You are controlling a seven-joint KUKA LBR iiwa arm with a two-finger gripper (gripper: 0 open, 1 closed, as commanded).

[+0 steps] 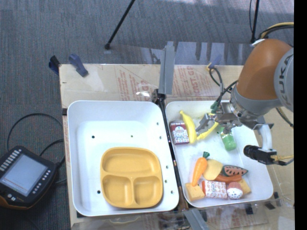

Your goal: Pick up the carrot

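The cardboard-topped counter (pixel 120 80) carries two shallow white plastic bins; the left bin (pixel 81 128) holds a yellow three-compartment plastic tray (pixel 132 177). Over the right bin (pixel 261 176), the metal two-finger hand (pixel 207 124) hangs above a yellow banana (pixel 188 123); its opening is unclear. The orange toy carrot (pixel 199 169) lies nearer that bin's front, apart from the hand

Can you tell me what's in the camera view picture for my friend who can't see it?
A robot's gripper hangs over the right bin, above a banana. The carrot lies nearer the front among other toy food. The left bin holds a yellow divided plate.
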